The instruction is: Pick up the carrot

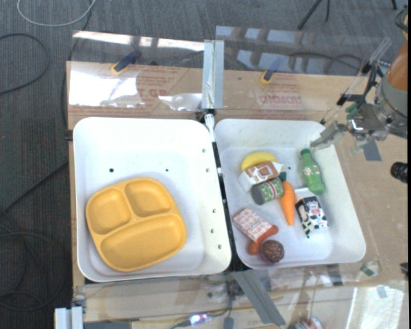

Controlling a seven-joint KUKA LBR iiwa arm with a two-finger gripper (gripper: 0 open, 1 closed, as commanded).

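White right bin (342,184), carrot (288,202) between can (267,191) and carton (312,215)

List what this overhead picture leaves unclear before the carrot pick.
- Claw: small and blurred near the right bin's top right corner; its state is unreadable.
- Grey arm with orange band: cut off by the right edge.
- Orange tapered carrot: its top end is crowded against the dark green can.
- Black-and-white carton: its print is too small to read.

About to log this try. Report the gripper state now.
Gripper: cannot be told; it sits at the right bin's far right edge, away from the carrot.
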